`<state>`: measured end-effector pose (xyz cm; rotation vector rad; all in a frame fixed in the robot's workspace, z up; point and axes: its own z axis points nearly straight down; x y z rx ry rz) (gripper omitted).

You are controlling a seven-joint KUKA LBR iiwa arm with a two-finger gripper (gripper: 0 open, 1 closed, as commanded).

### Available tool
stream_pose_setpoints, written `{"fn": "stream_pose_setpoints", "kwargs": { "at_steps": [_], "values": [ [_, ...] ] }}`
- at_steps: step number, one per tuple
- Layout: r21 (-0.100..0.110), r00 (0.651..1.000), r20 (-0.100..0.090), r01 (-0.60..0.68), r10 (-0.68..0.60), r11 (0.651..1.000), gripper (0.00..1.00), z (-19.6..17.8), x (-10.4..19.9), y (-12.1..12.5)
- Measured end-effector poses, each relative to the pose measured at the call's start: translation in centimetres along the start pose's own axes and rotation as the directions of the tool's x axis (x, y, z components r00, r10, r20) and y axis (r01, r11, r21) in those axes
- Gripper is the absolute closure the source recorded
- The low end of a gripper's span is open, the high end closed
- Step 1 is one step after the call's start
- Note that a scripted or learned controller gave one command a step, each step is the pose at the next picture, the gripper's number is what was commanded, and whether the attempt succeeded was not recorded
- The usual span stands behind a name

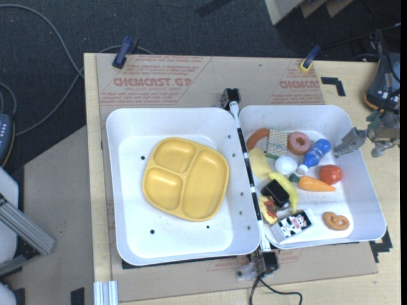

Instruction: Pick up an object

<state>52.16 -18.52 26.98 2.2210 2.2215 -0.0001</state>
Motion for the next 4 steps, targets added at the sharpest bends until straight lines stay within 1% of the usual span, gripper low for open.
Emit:
{"fn": "stream_pose_setpoints", "kwargs": {
  "at_steps": [1, 2, 3, 4],
  "values": [
    [0.000, 1.000, 0.000, 0.001, -0.001, 1.000, 0.00, 14.7, 4.3, 6.9],
    [-0.002, 1.000, 0.000, 0.001, -0.001, 1.000, 0.00, 17.4, 3.6, 8.5],
    [0.014, 1.000, 0.000, -0.003, 0.003, 1.000, 0.00, 18.5, 9.2, 14.2],
    [0.015, 1.000, 0.001, -0.002, 0.002, 1.000, 1.00, 17.5, 9.2, 14.2]
  ]
}}
